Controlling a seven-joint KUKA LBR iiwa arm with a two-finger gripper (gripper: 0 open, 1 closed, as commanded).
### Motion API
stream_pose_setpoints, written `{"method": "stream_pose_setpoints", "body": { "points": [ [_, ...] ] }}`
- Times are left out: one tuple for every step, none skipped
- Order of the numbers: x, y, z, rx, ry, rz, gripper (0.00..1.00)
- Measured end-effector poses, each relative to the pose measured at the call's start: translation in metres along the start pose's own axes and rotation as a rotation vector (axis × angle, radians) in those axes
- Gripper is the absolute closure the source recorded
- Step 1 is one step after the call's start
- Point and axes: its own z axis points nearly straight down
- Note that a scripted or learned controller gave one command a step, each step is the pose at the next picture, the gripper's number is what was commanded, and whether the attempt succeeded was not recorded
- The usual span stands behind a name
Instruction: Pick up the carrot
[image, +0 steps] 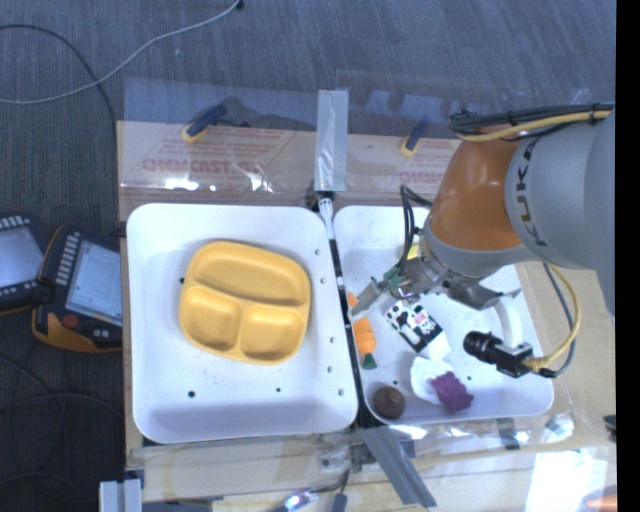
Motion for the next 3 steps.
{"method": "stream_pose_setpoints", "body": {
  "points": [
    [0.084, -0.029, 0.001, 0.002, 0.000, 0.047, 0.00],
    [0.071, 0.020, 0.001, 0.002, -0.002, 0.267, 0.00],
    [0.081, -0.028, -0.244, -0.004, -0.005, 0.241, 0.00]
  ]
}}
